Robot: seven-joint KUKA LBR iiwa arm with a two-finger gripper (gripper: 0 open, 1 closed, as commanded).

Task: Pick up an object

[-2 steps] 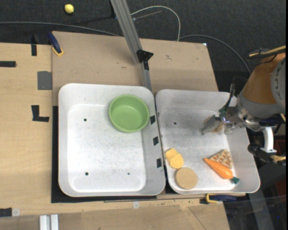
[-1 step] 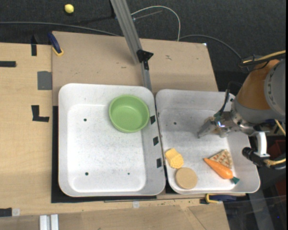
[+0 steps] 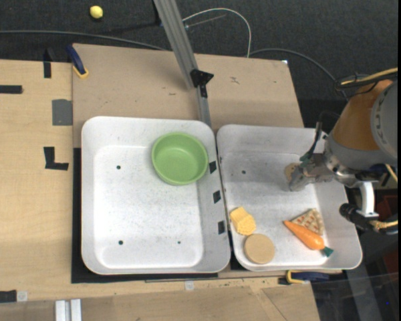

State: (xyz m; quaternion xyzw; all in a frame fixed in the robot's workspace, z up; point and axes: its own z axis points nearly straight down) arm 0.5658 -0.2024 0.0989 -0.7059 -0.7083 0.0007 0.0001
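Nearest in the right bin (image 3: pixel 281 139) lies a little cluster of play food: a round tan biscuit (image 3: pixel 259 249) at the near edge, a small yellow cracker piece (image 3: pixel 242 221) touching it on the far-left side, and to the right an orange carrot (image 3: pixel 306 235) with a green tip, its long axis running from far-left to near-right. A wedge-shaped toast slice (image 3: pixel 309 218) sits just behind the carrot, touching it.

Farther back in the same bin, the claw (image 3: pixel 298 176) hangs low over the bin floor. Whether it is spread or pinched together I cannot tell, as the wrist hides its tips, and nothing can be seen held in it.

The likely targets — carrot and toast slice — lie just near of the claw, slightly right, so the coming move would be a short pull toward the near edge before descending.

The left bin (image 3: pixel 100 199) holds a green bowl (image 3: pixel 180 158), upright in its far-right corner. Both bins rest on the desk (image 3: pixel 127 79).
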